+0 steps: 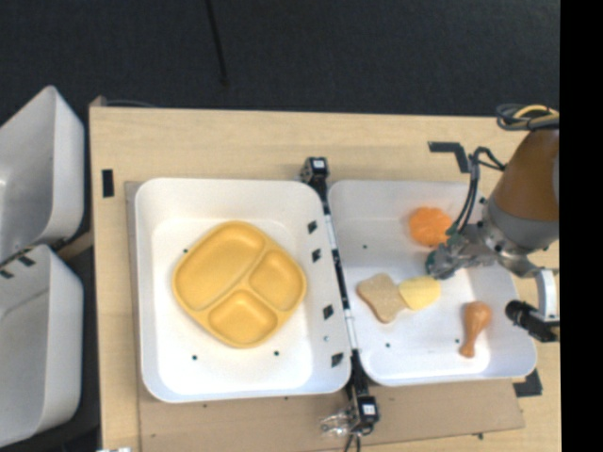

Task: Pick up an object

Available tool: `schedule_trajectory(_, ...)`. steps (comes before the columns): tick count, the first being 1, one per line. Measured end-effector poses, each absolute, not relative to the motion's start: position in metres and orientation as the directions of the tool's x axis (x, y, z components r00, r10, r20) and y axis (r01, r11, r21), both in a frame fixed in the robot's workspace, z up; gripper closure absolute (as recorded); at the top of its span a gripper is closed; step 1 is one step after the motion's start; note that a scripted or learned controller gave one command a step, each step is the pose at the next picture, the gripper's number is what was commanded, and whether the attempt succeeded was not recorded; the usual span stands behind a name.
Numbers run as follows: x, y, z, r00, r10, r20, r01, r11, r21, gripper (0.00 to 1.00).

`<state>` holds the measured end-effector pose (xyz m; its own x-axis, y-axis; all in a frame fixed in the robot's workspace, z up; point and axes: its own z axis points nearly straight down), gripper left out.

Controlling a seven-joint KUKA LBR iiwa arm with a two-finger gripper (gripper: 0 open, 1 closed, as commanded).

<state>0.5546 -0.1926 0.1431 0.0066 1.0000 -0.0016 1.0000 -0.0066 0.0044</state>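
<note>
The claw (445,260) hangs low over the right bin (377,217), its dark fingers pointing toward the bin's middle; whether they are open or shut cannot be told from this slanted view, and nothing is seen between them. It sits just below an orange round object and just above the right end of a pale yellow piece.

Bench (207,139): light wood, carrying both white bins side by side, with small black clips along the seam between them.

Left bin (155,347): shallow, white, holding a yellow divided plate (239,282) with three compartments, lying flat near the bin's centre and turned at a slant.

Arm (528,191): grey with an orange-brown band, reaching in from the right above the far corner of the right bin, with dark cables looping along its upper side.

Right bin contents, candidates for picking: the orange round object (429,224), resembling a toy orange, near the far side; a tan toy bread slice (380,297) left of centre; the pale yellow piece (420,294), touching the bread slice on its right edge; and a toy chicken drumstick (473,327), orange-brown, lying near the right-hand front corner, well apart from the others.
</note>
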Motion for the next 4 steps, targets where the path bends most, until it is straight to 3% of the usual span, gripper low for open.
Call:
schedule_trajectory(2, 0.541, -0.202, 0.242, 0.005, 1.000, -0.002, 1.000, -0.005, 0.007, 1.00)
schedule_trajectory(3, 0.542, -0.203, 0.266, -0.003, 1.000, -0.001, 1.000, 0.003, 0.005, 1.00)
schedule_trajectory(4, 0.540, -0.143, 0.264, -0.006, 1.000, 0.000, 1.000, 0.006, 0.001, 1.00)
